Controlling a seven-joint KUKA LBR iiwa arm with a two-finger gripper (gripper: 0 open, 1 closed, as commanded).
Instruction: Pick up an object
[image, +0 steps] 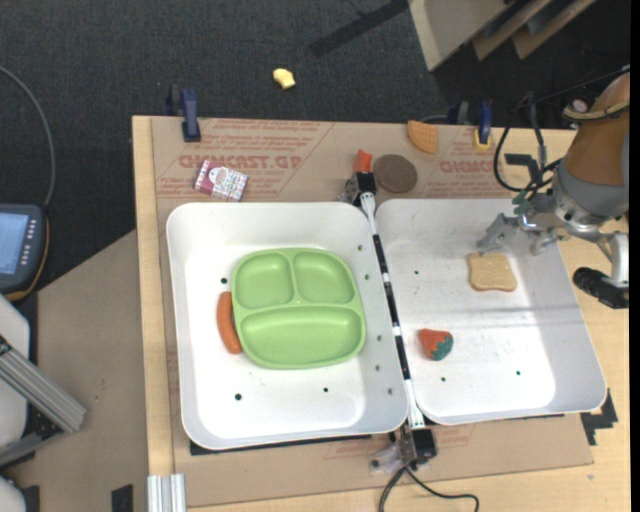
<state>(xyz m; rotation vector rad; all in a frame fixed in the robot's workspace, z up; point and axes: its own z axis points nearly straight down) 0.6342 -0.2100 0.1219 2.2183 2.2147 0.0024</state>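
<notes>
In the left bin (200, 400) I see a hot dog (228, 322) beside the green plate (297, 306). Right bin (560, 380): strawberry (435, 343), then toast (492, 272). My gripper (510, 232) hovers splayed and empty just above the toast; I'd descend next and close.

Left bin (190, 300): a divided plate (297, 306) near centre, with a toy hot dog (228, 322) touching its left edge. Right bin (560, 380): a toast slice (492, 272) toward the back, a toy strawberry (435, 343) nearer the front, left of it.
</notes>
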